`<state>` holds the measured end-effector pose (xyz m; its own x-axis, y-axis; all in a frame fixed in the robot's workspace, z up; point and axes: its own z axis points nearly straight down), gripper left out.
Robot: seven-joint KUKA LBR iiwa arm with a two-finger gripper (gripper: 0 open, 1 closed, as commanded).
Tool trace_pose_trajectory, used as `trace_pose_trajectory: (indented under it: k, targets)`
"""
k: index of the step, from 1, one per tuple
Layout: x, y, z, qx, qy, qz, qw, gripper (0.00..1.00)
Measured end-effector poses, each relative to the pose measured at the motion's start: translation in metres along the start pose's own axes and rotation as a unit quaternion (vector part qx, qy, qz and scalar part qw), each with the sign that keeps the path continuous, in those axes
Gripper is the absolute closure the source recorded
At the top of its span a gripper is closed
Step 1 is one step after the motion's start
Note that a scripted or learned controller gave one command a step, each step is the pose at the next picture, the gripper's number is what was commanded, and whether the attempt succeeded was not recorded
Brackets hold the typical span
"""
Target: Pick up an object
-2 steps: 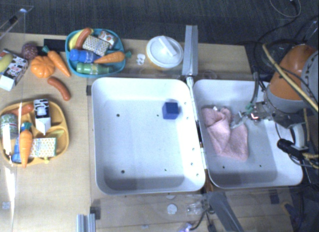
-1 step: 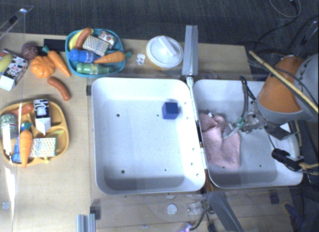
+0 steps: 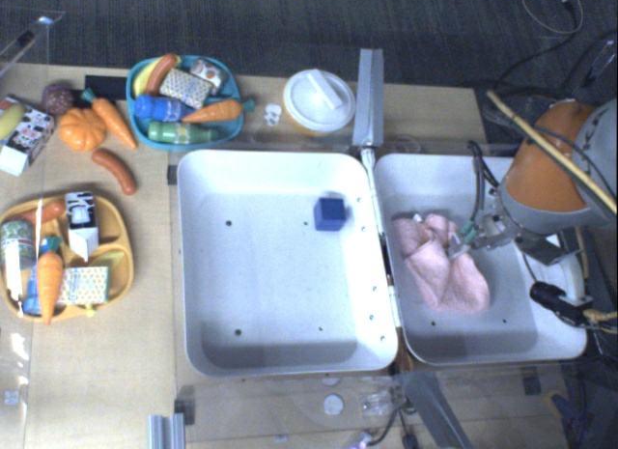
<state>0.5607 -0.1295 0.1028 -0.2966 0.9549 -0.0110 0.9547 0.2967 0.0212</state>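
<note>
The hand [image 3: 470,236] sits low in the right bin [image 3: 541,341], touching the pink cloth [image 3: 439,264]; its finger state cannot be determined.

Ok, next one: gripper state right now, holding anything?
Gripper: low in the right bin, at the edge of the pink cloth; whether it grips the cloth cannot be told.
</note>
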Motion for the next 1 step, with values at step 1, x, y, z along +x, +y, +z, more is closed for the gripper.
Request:
trace_pose_trajectory:
  k: [1]
  targets:
    - [-0.0002, -0.0002, 0.0, 0.0, 0.0, 0.0, 1.0, 0.0]
